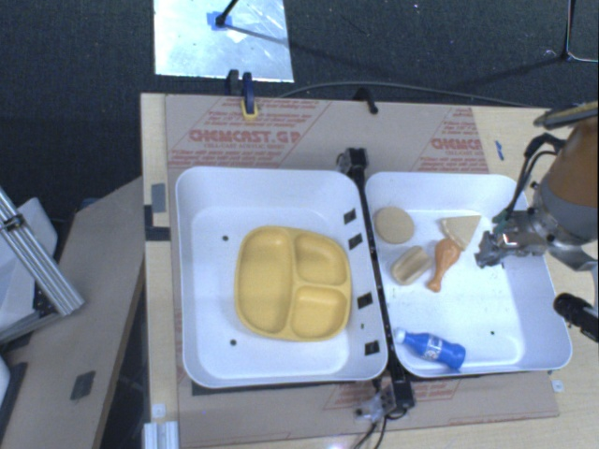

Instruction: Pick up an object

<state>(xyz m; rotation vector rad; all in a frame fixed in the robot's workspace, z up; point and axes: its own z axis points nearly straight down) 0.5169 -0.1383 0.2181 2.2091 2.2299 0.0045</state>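
The right bin (524, 344) holds a round tan cookie (394, 224), a pale wedge of food (460, 227), an orange chicken drumstick (444, 263), a beige bread piece (410, 265) and a blue bottle (431, 348) lying near the front edge. My gripper (494, 250) hangs over the right bin's right part, just right of the drumstick and below the wedge. Nothing is seen between its tips.
The left bin (201, 251) holds a yellow divided plate (292, 282). A black hinge strip (367, 260) runs between the bins. Cardboard (281, 134) lies under both bins, with a clamp (247, 95) at its back edge. An aluminium rail (33, 255) stands at the far left.
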